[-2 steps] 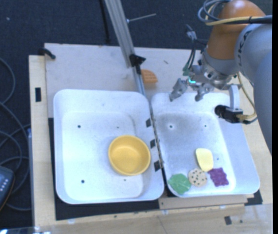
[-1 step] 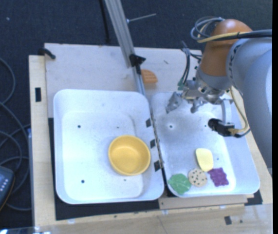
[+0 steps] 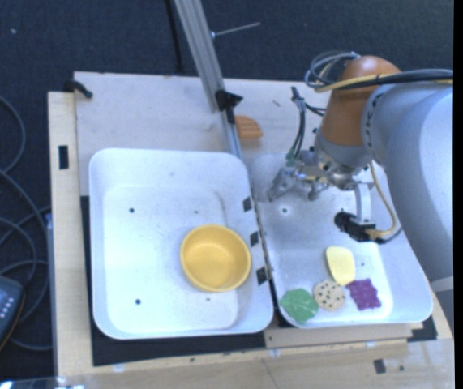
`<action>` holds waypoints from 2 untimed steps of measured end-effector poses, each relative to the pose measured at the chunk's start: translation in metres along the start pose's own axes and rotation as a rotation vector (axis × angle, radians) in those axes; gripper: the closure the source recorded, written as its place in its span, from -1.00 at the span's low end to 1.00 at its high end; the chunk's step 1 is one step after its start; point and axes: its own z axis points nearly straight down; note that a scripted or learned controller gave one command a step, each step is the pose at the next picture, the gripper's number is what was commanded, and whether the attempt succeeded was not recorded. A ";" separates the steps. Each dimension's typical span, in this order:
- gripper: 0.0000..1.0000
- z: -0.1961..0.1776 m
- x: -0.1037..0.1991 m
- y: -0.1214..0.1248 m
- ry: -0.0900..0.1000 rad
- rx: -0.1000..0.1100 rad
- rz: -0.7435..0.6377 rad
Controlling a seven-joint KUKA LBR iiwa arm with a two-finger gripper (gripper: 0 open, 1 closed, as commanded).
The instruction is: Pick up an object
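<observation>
**Small toys waiting in the right bin**

Nearest to us, at the front of the right bin [image 3: 401, 294], we see four small flat things close together: a green round piece [image 3: 299, 304], a cookie [image 3: 328, 295] with dark dots, a purple piece [image 3: 365, 293] and a yellow piece [image 3: 340, 263] just behind them. The green piece and the cookie touch. We think these are light toy foods, stiff and a bit smooth, so they could slip. They lie flat, so a grab would need to pinch across the sides. The yellow piece looks easiest to us, because it sits a little apart from the others.

In the left bin [image 3: 126, 193] we see a yellow bowl [image 3: 215, 257], upright. It looks light and hard. Its rim would be a good place to pinch.

Farther back, the end effector [image 3: 300, 181] is low over the back part of the right bin, well apart from the toys. We cannot tell how wide it is, and we see nothing held in it.

Behind the bins, an orange thing [image 3: 248, 128] lies on the counter [image 3: 142, 104] beside a slanted metal pole [image 3: 203, 47].
</observation>
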 end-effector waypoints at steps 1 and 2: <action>1.00 -0.015 -0.001 0.002 0.000 -0.008 0.002; 1.00 -0.063 0.004 0.008 0.002 -0.011 -0.005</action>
